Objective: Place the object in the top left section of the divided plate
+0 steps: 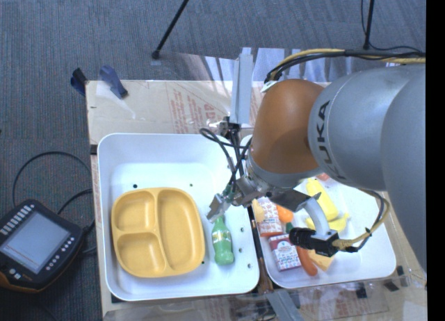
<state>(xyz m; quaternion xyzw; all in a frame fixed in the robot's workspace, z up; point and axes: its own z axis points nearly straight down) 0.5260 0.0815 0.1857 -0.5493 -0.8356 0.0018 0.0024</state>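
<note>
"KUKA" lettering readable on grey arm, centre-right of frame. Red printing on cardboard sheet above left bin, too small to read. Red packets in right bin carry labels, illegible. Green bottle lies in left bin, lower centre of frame, just right of yellow divided plate, outside it. Jaws just above bottle's cap end; nothing seen between fingers, open or closed cannot tell. Handheld controller on floor, lower left.
</note>
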